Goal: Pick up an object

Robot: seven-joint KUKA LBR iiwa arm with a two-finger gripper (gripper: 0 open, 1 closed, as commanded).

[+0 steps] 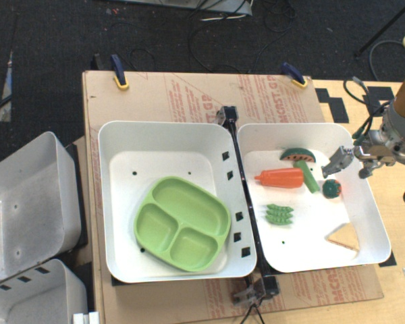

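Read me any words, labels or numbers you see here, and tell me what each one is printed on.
Red printing runs across the cardboard sheet under the two bins, and more along its lower right edge: too blurred and turned to read.
The white bins, green tray and toy foods carry no text that I can see.

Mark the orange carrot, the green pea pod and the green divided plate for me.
orange carrot [281, 178], camera view, middle of its body
green pea pod [279, 214], camera view, its centre
green divided plate [163, 227], camera view, the ridge between compartments
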